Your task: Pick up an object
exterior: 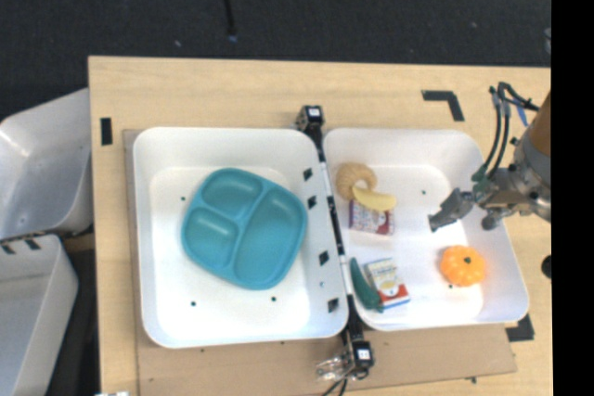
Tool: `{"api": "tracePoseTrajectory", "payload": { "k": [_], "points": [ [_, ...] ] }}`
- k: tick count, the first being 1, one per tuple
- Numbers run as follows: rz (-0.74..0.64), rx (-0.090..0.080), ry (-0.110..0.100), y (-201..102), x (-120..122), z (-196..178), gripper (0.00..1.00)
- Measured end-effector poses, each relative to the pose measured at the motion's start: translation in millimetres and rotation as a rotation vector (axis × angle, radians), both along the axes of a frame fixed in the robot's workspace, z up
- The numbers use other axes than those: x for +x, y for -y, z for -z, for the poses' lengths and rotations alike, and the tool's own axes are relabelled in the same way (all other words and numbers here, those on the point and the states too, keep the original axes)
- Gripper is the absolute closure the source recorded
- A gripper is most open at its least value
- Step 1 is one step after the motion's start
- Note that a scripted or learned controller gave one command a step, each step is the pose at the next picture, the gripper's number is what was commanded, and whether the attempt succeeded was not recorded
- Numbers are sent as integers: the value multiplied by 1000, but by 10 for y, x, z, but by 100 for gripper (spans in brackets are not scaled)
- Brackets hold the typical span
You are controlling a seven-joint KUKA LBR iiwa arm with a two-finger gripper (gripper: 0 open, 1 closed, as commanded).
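Note:
The right bin [408,153] holds several small items. An orange toy pumpkin [462,265] lies near its right front corner. A tan bagel [353,177] and a yellow banana piece [375,198] sit at the left, above a purple-and-white packet [370,219]. A small white carton with red and green print [385,281] lies at the front left beside a dark green strip [361,286]. My gripper [469,211] hangs over the right side of this bin, just above the pumpkin, its two dark fingers spread apart with nothing between them.
The left bin [167,311] bears a blue divided plate [244,228] in its middle. A black-clipped divider [325,218] runs between the bins. The arm and its cables [515,134] come in from the right. White containers [37,181] stand off the bench at the left.

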State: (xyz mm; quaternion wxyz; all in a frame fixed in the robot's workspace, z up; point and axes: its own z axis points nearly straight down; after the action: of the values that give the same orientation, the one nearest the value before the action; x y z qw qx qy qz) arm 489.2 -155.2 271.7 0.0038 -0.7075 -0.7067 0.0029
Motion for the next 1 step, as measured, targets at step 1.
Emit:
{"api": "tracePoseTrajectory", "payload": {
  "k": [1],
  "points": [
    [-3,-3,11,-3,20,-54,0]
  ]
}}
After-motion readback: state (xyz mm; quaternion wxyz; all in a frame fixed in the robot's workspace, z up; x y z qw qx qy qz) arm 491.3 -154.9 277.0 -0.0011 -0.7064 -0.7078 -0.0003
